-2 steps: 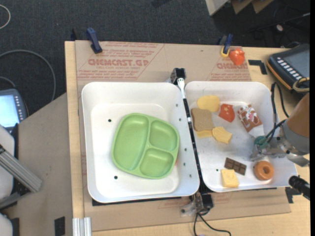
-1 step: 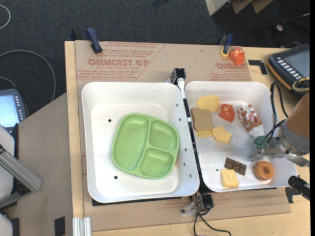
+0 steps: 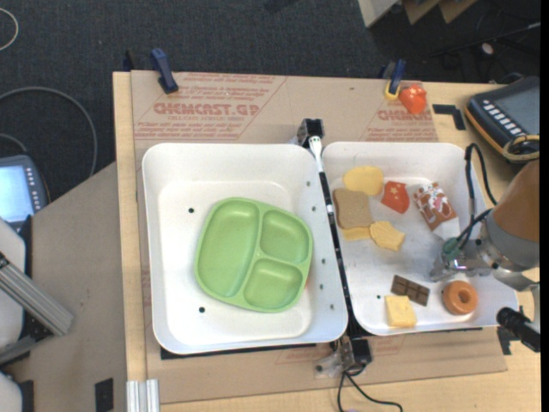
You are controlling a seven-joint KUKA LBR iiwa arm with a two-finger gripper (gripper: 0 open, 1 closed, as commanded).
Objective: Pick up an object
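Nearest me in the right bin (image 3: 369, 163), the doughnut (image 3: 461, 298) lies just below the claw (image 3: 452, 260), toward the front rim; whether the claw is released or clenched I cannot tell. Left of it sits the chocolate bar (image 3: 410, 290), with bare floor between. Farther back, bread (image 3: 351, 208) crowds the divider.

Left bin (image 3: 163, 230): on the worktop (image 3: 129, 144), holding a divided plate (image 3: 253, 254) near its middle.
Right bin (image 3: 360, 312): touching the left bin's right side.
Rear row: chip (image 3: 364, 179), wedge (image 3: 395, 196), wrapped snack (image 3: 434, 204), left to right.
Middle: bread slice (image 3: 352, 208), cracker (image 3: 387, 235) just right of it.
Front: chocolate bar (image 3: 410, 290), cheese cube (image 3: 400, 311) before it, doughnut (image 3: 461, 298) to the right.
End effector (image 3: 452, 260): just behind the doughnut.
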